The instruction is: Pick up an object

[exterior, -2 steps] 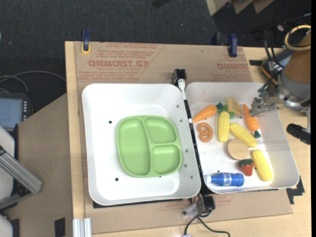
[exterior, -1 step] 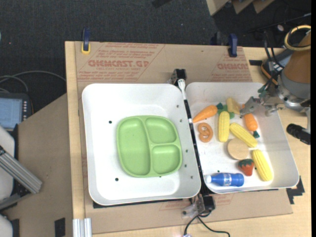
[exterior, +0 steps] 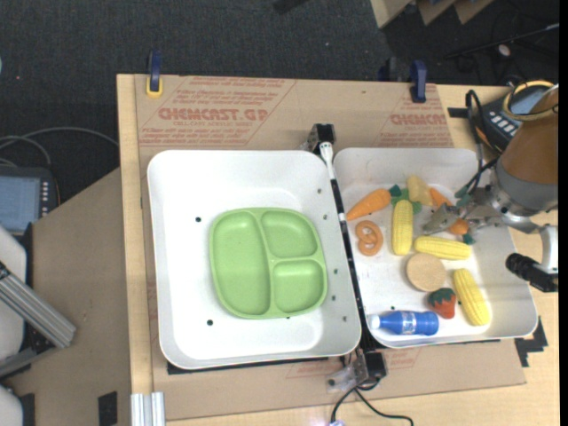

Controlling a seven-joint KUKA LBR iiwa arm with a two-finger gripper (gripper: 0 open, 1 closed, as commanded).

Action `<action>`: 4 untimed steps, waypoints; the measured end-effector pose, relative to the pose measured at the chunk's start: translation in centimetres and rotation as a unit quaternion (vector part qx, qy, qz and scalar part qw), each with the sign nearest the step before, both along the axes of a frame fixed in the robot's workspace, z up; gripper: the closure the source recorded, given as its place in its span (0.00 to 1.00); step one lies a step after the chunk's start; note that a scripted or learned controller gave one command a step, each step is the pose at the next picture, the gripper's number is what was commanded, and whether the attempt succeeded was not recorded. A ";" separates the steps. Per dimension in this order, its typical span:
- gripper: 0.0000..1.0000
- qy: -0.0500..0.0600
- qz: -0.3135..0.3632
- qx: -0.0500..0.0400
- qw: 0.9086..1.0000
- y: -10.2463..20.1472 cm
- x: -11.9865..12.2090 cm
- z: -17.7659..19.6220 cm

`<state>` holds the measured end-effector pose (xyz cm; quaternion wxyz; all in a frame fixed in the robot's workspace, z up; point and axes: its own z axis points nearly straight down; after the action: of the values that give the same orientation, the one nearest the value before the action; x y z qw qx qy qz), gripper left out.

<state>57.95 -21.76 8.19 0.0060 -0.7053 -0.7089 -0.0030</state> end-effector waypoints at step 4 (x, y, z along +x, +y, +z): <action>0.00 -0.010 -0.005 -0.011 1.000 2.5 6.5 20.8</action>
<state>64.48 -19.31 29.00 -0.0086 -0.7085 -0.7056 -0.0018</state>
